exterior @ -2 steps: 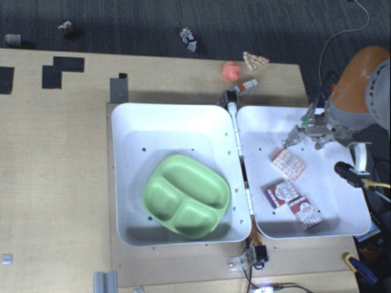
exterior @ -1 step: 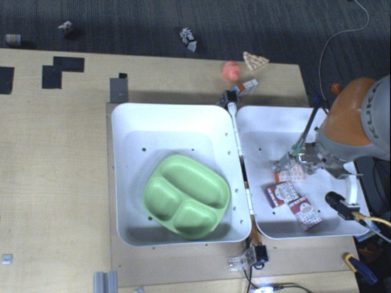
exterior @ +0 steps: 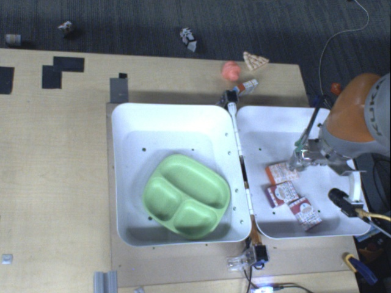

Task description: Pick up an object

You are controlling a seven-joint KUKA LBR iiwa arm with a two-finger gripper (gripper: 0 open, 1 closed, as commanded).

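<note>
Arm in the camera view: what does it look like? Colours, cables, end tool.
The arm is a bulky rounded grey body with a wide orange band. Below it sits a smaller metallic grey pincer assembly. A thin dark cable runs alongside down to the pincer. No markings legible.

The scene is evenly and brightly lit from overhead. Mild glare is seen on the white bins [exterior: 177, 118], and a soft shadow is cast beneath the green tray [exterior: 186, 194]. Slight softness is noted throughout; the far floor [exterior: 153, 11] is rendered dim.
</note>
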